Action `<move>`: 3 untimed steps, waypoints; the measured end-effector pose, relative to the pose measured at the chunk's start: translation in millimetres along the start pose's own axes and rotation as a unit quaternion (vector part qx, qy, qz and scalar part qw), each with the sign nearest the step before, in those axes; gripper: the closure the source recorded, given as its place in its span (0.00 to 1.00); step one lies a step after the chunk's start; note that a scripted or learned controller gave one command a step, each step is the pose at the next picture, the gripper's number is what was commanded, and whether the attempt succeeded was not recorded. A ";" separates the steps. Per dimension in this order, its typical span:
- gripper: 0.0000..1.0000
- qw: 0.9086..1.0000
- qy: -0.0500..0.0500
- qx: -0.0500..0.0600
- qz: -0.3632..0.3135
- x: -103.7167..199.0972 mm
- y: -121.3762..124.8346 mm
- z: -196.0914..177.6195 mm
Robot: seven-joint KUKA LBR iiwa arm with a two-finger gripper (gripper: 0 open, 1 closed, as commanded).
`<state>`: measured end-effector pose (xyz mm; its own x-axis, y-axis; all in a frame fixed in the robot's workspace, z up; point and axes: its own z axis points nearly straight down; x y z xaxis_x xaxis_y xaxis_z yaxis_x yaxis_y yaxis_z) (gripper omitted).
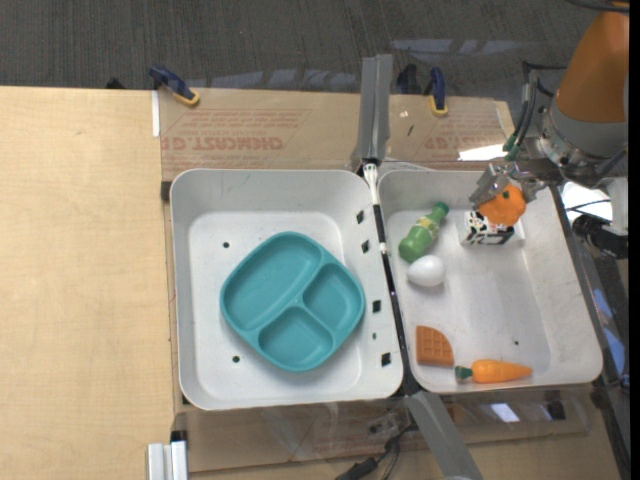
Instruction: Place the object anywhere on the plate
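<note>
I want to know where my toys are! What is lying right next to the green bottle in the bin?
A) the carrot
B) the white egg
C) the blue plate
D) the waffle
B: the white egg lies just below the green bottle in the right bin, while the carrot and waffle sit near the bin's front edge.

A small orange object (pixel 506 206) sits between the fingers of the claw (pixel 503 194), lifted at the far end of the right bin. The plate (pixel 291 301), a teal tray with three compartments, lies flat and tilted askew in the left bin, well apart from the claw, to its left and nearer the camera.
</note>
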<state>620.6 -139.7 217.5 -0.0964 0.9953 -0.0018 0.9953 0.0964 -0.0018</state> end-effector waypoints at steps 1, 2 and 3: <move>1.00 1.000 0.001 0.000 -0.028 37.2 -52.0 56.1; 1.00 1.000 0.001 0.000 -0.018 97.2 -59.9 26.2; 1.00 1.000 0.001 0.000 -0.027 153.1 -83.1 21.2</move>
<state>523.2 4.6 196.2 -0.1499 0.9887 -0.0005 0.9887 0.1499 -0.0023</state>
